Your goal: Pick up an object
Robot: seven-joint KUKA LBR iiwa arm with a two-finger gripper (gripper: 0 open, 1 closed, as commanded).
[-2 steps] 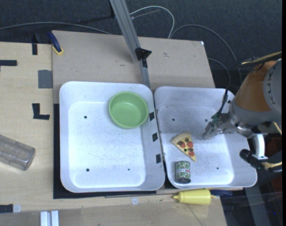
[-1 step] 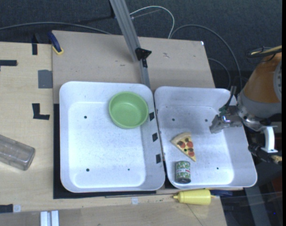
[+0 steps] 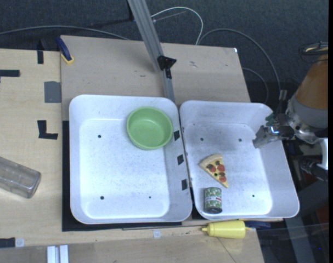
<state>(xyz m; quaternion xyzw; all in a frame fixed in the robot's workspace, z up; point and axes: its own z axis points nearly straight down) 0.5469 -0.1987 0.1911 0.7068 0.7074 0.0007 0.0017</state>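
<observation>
Pizza slice and green can lie in the right bin — tool hovers at its right edge, arm level, grip indiscernible.

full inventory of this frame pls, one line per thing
bins: 2, white, side by side on the bench
bowl: 1, green, left bin, far right corner
pizza slice: 1, yellow with red dots, right bin, centre
can: 1, green, right bin, near edge
bottle: 1, yellow, on the bench just outside the right bin's near edge
clear container: 1, transparent, lying at bench's left
arm: 1, grey and orange, right edge
gripper: 1, metallic, over right bin's right side
</observation>
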